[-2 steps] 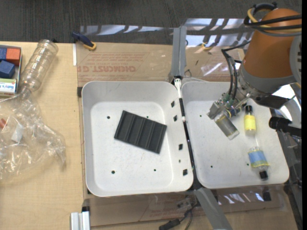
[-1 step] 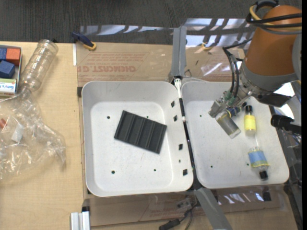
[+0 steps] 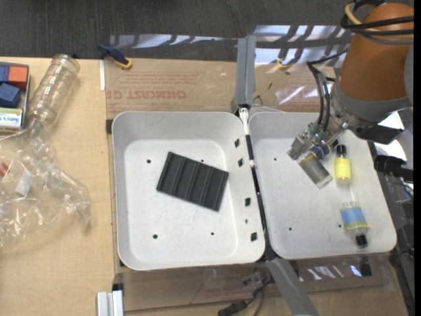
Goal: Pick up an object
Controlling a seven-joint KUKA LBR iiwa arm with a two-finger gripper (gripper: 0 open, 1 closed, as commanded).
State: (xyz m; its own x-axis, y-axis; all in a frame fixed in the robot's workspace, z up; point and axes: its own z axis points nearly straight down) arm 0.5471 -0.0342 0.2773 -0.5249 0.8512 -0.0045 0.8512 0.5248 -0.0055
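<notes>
The left bin (image 3: 131, 176) has open floor all around the dark ribbed slab (image 3: 193, 180) lying near its middle. In the right bin (image 3: 283, 222), the near-left floor is free, while the gripper (image 3: 310, 155), a yellow marker (image 3: 343, 167) and a blue-labelled tube (image 3: 354, 218) crowd its right side.

A clear ribbed plastic bottle (image 3: 49, 91) lies on the pale wooden bench (image 3: 79, 255) left of the bins. Below it sits crumpled transparent plastic wrap (image 3: 36, 183). A box of blue and orange blocks (image 3: 13, 91) occupies the left edge. Brown cardboard (image 3: 171, 84) lies behind the bins.
</notes>
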